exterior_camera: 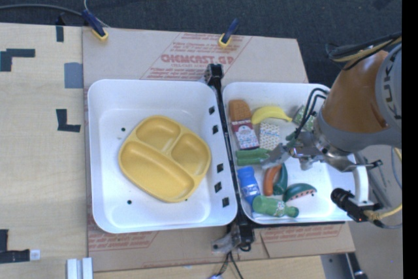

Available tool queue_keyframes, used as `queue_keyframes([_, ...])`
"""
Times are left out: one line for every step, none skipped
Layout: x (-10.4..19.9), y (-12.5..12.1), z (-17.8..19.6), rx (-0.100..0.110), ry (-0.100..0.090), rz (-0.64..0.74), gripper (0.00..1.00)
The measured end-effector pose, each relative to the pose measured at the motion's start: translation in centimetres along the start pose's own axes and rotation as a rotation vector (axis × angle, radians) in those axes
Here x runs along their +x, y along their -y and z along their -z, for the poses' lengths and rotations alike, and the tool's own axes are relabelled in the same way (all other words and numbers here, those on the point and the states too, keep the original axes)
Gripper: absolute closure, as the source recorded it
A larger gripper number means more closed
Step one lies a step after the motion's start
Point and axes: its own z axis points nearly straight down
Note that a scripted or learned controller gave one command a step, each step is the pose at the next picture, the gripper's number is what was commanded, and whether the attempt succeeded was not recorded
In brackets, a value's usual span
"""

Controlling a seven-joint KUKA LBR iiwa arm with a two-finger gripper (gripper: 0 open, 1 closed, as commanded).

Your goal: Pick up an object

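In the right bin (326, 202), the hand (286, 152) hangs low over the middle of a crowded pile of toy food, with the grey and orange arm (356, 104) reaching in from the right. Whether the hand is wide or narrow cannot be told from this view; the wrist hides much of it, and nothing is seen between its tips. Just beside it lie an orange carrot (268, 181) and a dark green piece (281, 181); a green cucumber (252, 156) lies to its left, a banana (270, 115) above, a red box (245, 136) beside the banana, a blue carton (247, 182) lower left, a green bottle (274, 208) and a watermelon slice (300, 193) at the bin's near edge. The left bin (104, 160) carries a yellow divided plate (164, 157), well apart from the arm.

Judgement: the step in hand is the approach or descent onto a target; no grasp is confirmed. The items are packed close, some touching, so the next move calls for settling on one piece, likely the carrot or its green neighbour, closing on it alone, and lifting straight up. Risk: pinching two at once, or nudging the pile.
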Motion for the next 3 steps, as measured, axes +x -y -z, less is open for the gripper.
queue_keyframes([-2.5,-1.2,-10.3,-0.012,0.011,-0.005,0.0])
queue_keyframes([-2.3,-1.3,-9.3,-0.011,0.006,-0.003,1.0])
queue_keyframes([0.3,-0.1,1.0,-0.003,0.001,0.001,1.0])
